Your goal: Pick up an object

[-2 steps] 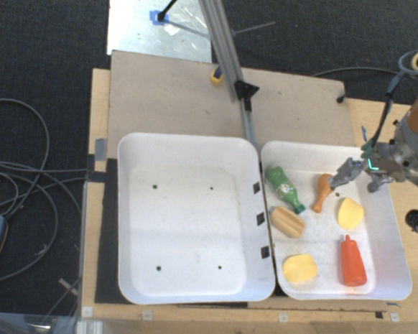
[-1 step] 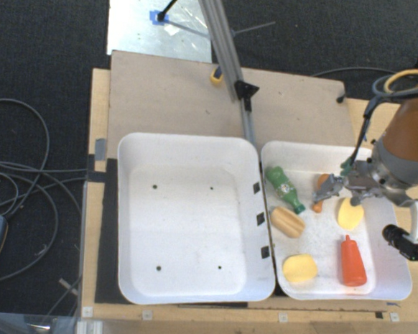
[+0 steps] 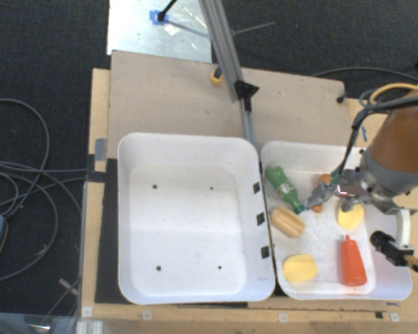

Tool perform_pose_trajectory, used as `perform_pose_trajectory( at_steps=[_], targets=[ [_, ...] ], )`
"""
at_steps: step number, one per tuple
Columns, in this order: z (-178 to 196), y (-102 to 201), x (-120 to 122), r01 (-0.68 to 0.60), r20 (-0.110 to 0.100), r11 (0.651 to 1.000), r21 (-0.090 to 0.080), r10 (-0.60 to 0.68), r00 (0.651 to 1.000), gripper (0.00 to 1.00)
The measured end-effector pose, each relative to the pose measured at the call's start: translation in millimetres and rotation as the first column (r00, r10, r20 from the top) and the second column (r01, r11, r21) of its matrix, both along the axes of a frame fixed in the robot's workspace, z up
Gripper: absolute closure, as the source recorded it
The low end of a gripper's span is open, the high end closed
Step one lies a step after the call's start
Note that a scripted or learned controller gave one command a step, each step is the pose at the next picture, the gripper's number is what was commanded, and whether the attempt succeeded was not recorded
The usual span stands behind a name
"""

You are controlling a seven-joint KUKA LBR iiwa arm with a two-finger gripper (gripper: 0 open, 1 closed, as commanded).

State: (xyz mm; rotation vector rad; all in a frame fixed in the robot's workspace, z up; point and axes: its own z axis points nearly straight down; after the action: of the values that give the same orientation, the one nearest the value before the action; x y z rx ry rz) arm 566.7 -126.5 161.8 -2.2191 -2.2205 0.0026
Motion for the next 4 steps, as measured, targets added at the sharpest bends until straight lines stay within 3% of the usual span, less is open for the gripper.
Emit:
perform_pose_trajectory(
  at_steps=[1,2,4],
  targets=[
    [-63,0,1,0.000,-0.001,1.000,0.000,0.000,1.000,0.00],
    [-48,-1,3,0.001,0.006,1.000,-0.001,-0.001,1.000,1.00],
    [43,-3,11,-0.004,0.009,1.000,-0.002,0.004,1.000,1.00]
  ],
)
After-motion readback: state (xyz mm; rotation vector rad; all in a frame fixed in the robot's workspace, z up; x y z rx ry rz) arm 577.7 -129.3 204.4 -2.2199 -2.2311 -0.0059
